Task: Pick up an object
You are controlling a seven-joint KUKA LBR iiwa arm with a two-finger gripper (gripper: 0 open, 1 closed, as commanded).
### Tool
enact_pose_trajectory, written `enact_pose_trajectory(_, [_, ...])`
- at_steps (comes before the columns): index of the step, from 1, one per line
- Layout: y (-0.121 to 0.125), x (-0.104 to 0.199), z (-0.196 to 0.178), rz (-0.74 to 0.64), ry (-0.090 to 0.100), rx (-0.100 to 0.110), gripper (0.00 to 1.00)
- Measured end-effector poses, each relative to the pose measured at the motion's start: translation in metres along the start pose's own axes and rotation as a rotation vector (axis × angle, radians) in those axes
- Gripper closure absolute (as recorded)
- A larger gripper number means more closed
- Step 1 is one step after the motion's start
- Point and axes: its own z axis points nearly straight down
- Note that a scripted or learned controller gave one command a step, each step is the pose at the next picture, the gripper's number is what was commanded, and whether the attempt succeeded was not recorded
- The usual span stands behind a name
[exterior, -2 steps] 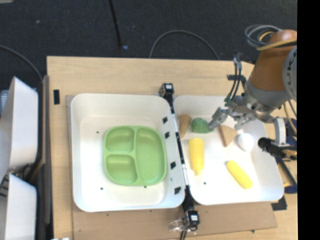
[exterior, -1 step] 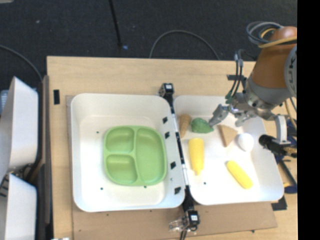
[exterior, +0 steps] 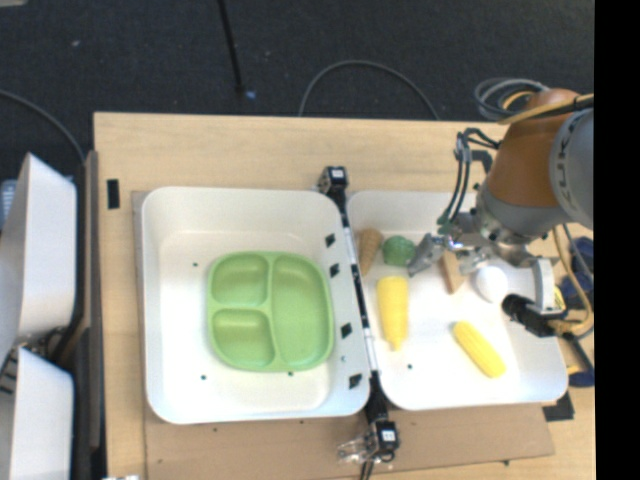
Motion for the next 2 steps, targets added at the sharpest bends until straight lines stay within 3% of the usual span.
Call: enact_pose_trajectory(2, [-0.005,0.0,0.066,0.004,0.0,-0.001,0.0])
